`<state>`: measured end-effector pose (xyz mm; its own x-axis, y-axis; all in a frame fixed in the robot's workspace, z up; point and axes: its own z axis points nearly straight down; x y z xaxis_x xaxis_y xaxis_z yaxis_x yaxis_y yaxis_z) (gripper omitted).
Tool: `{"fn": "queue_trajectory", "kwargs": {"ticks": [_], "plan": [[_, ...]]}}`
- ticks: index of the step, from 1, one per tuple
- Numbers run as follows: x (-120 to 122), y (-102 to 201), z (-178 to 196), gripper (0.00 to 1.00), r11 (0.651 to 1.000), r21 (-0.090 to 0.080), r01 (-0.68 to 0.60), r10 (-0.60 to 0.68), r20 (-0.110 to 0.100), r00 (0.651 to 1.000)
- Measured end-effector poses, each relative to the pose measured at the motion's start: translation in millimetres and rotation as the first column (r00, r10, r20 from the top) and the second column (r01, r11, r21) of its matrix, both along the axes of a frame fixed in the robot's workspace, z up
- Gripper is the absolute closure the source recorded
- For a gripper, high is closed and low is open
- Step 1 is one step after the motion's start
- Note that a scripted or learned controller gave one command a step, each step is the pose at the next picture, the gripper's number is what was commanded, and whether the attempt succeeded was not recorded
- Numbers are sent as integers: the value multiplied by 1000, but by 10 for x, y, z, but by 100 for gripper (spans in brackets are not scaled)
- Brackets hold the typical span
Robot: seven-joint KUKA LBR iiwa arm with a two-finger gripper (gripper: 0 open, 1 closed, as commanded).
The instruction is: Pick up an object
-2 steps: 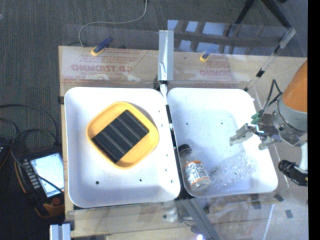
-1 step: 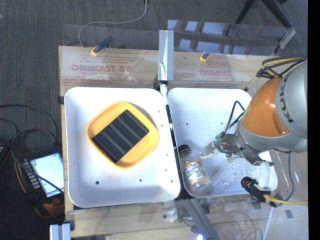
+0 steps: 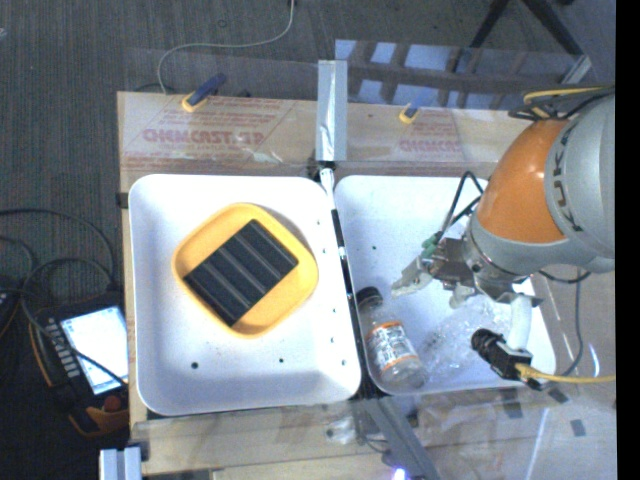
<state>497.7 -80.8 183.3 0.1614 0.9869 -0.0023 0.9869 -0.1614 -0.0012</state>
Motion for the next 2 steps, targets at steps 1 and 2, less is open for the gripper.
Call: {"fn": "queue_trajectory", "kwargs": {"ticks": [1,2], "plan": [[179,-911,-138,0,1000,-1,19,-19,-2,1000],[270,-327,-375,0,985,2,-170,170,-2,985]]}}
